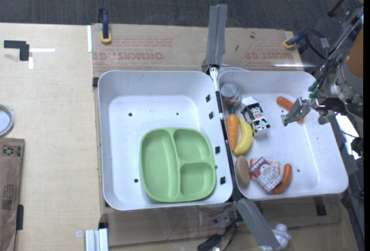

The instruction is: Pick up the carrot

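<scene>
From the overhead camera, your carrot (232,130) lay in the right bin (324,180), hard against its left wall, with the banana (245,137) touching it on the right. A small can (229,93) sat just beyond the carrot's top, and the milk carton (255,117) stood right of the banana. The gripper (296,112) hung well to the carrot's right, fingers spread with nothing between them, beside a small orange piece (284,103). The green plate (177,164) sat in the left bin (115,128).

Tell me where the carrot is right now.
The carrot lies in the right bin, against its left wall, touching the banana beside it and just below the small can.
</scene>
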`<state>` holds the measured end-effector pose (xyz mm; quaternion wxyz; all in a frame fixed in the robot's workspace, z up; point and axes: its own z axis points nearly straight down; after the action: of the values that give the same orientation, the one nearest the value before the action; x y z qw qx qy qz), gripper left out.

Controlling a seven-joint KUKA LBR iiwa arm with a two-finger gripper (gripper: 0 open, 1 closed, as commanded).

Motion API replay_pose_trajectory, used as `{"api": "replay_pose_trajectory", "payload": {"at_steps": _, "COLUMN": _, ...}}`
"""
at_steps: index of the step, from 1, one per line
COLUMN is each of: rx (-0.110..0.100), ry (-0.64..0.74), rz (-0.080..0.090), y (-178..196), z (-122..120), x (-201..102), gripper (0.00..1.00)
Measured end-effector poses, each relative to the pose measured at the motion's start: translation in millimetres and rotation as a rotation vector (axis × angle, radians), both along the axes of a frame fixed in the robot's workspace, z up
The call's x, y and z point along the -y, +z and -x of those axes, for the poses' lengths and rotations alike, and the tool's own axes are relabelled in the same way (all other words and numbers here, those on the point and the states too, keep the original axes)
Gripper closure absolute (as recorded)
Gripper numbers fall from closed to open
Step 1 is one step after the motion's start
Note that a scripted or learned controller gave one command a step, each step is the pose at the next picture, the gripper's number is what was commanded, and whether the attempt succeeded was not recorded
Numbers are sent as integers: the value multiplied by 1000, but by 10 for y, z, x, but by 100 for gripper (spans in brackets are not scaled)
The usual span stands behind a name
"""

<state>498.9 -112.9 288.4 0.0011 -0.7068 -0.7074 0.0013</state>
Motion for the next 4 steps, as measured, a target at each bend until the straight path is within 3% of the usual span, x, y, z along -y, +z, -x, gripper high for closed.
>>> {"api": "replay_pose_trajectory", "payload": {"at_steps": 1, "rx": 0, "ry": 58, "rz": 0, "y": -859, "z": -678, "x": 321, "gripper": 0}}
{"api": "replay_pose_trajectory", "payload": {"at_steps": 2, "rx": 0, "ry": 217, "rz": -2, "y": -1745, "z": -444, "x": 19, "gripper": 0}}
{"api": "replay_pose_trajectory", "payload": {"at_steps": 3, "rx": 6, "ry": 572, "rz": 1, "y": -886, "z": -1007, "x": 712, "gripper": 0}}
{"api": "replay_pose_trajectory", "payload": {"at_steps": 4, "rx": 6, "ry": 992, "rz": 0, "y": -1950, "z": -1542, "x": 968, "gripper": 0}}
